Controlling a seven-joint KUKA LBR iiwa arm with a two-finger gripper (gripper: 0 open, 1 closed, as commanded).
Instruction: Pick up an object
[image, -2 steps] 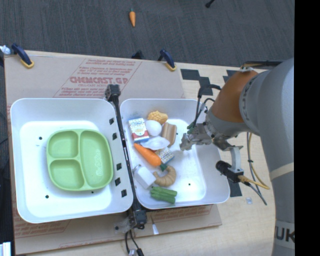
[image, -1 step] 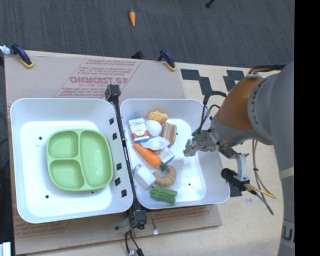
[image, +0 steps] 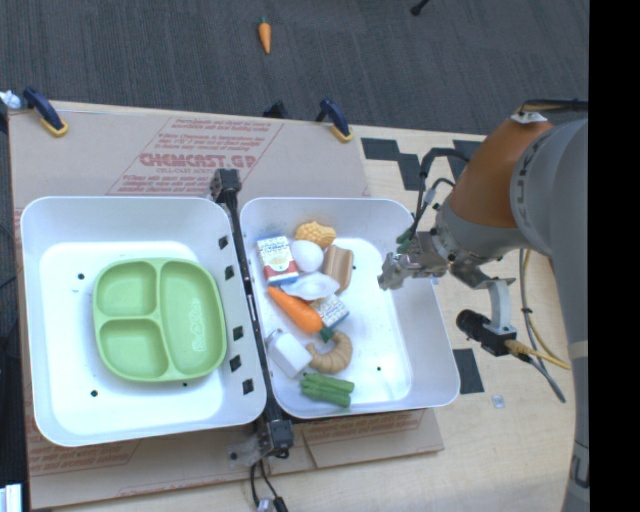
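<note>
The right bin (image: 420, 350) holds a pile of toy food along its left side: a small red and white carton (image: 275, 256), a yellow corn piece (image: 316, 234), a white egg (image: 307, 257), a brown bread piece (image: 338, 265), an orange carrot (image: 296, 310), a tan croissant (image: 334, 352), a white block (image: 290, 352) and green beans (image: 327, 389). My gripper (image: 393, 274) hangs over the right part of this bin, to the right of the pile. Nothing shows between its fingers.
The left bin (image: 50, 400) holds a green three-compartment plate (image: 160, 320). Clamps sit at the bench's back edge. A small orange carrot (image: 264, 36) lies on the dark floor beyond the bench. Cables (image: 540, 350) trail to the right of the right bin.
</note>
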